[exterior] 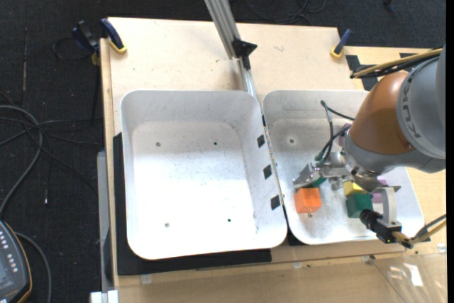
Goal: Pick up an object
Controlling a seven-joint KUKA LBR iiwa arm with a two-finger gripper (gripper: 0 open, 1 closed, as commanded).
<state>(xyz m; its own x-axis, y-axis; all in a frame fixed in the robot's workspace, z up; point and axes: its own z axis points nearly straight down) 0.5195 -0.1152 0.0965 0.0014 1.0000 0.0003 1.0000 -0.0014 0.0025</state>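
My gripper (312, 177) hangs low inside the right bin (284, 113), reaching in from the right under the grey arm with its orange band (379, 120). An orange block (308, 201) lies on the bin floor just below the gripper tip; whether they touch is unclear. To its right, partly under the wrist, sit a green block (358, 204) and a small yellow piece (352, 189). A bit of teal (317, 182) shows at the gripper tip, too small to identify.
The left bin (131, 152) stands beside the right one, sharing a middle wall with black marks (268, 170). A slanted metal pole (216, 3) rises from behind the bins. Clamps grip the board's far corners. Cables trail from the wrist.
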